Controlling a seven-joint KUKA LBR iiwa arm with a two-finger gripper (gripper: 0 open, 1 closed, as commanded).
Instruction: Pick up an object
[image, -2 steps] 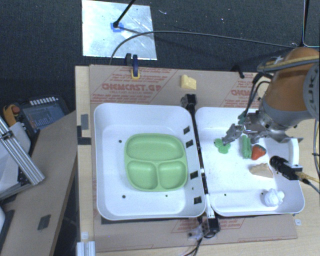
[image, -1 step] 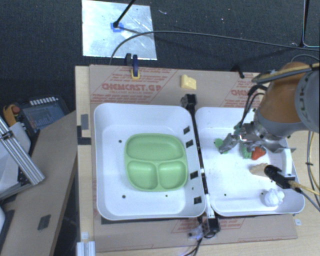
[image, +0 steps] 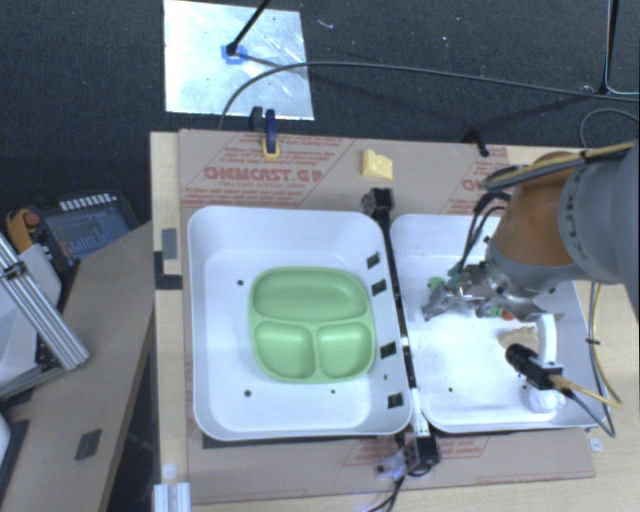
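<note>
I am reaching in over the right bin (image: 455, 400) and working at the grasp step, with my gripper (image: 441, 298) hanging low near that bin's left wall. A small greenish piece (image: 436, 285) is showing right at its tip, and I am taking that as the object to pick. From this slant I cannot tell how far the gripper is open, nor whether the piece is in its hold or just beside it. As I judge it, the next move is calling for a firm close on the piece and a straight lift, watching whether it comes up with me. An orange-and-pale scrap (image: 515, 318) is lying just beside my wrist, and the bin wall close by is leaving me little room on that side. In the left bin (image: 215, 300) a green divided plate (image: 310, 325) is sitting well apart, and a yellow block (image: 377, 163) is resting on the cardboard sheet (image: 300, 172) beyond the bins, neither of them in my way.
</note>
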